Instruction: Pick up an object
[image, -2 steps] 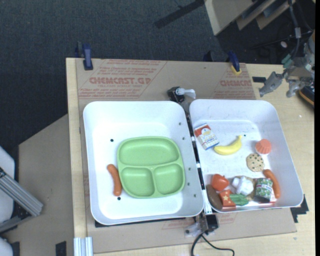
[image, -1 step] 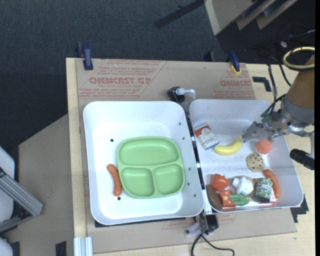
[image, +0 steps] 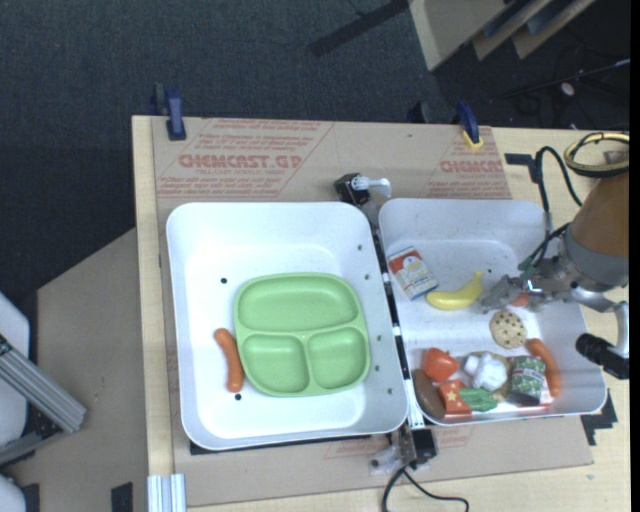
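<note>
My gripper (image: 503, 293) hangs low over the right bin (image: 470, 215), just right of a yellow banana (image: 453, 296) and just above a round cookie (image: 508, 327). A small red and white carton (image: 409, 272) lies left of the banana. Along the bin's near side sit a red tomato (image: 438, 362), a white lump (image: 488, 369), a green and dark packet (image: 527, 378) and an orange sausage (image: 545, 362). The grey arm (image: 600, 245) comes in from the right.
The left bin (image: 200, 240) holds a green divided plate (image: 300, 333) and an orange sausage (image: 231, 359) beside it. A black and white fitting (image: 362, 187) sits behind the bins. Cables run near the arm at the right.
</note>
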